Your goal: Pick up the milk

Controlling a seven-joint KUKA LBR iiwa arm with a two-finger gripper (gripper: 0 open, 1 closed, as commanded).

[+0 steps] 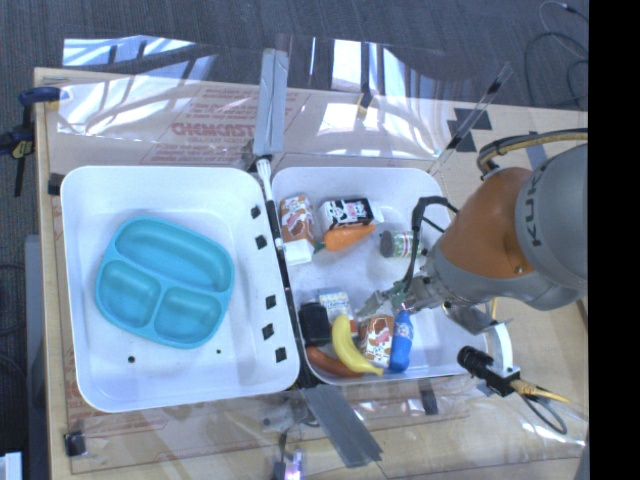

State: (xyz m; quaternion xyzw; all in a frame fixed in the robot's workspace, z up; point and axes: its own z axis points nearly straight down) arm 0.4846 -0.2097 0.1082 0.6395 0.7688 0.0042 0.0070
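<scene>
Grey arm [520, 238] is reaching into the right bin [300, 183], nearest the lens.
Its gripper [392, 303] is hanging just above a blue bottle [402, 340] and a banana [346, 343]; whether it is spread, I cannot tell; the milk [345, 211] is lying well beyond it, beside a carrot [348, 237]; a blue tray [165, 282] is sitting in the far bin [80, 198].

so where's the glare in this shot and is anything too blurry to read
In the camera view, bright window reflections streak the clear sheet behind the two bins, washing out its red print; the left bin and right bin are evenly lit, with soft shadows; the milk shows its black-and-white pattern, but its text is too small to read; the tool area is cluttered and indistinct.
</scene>
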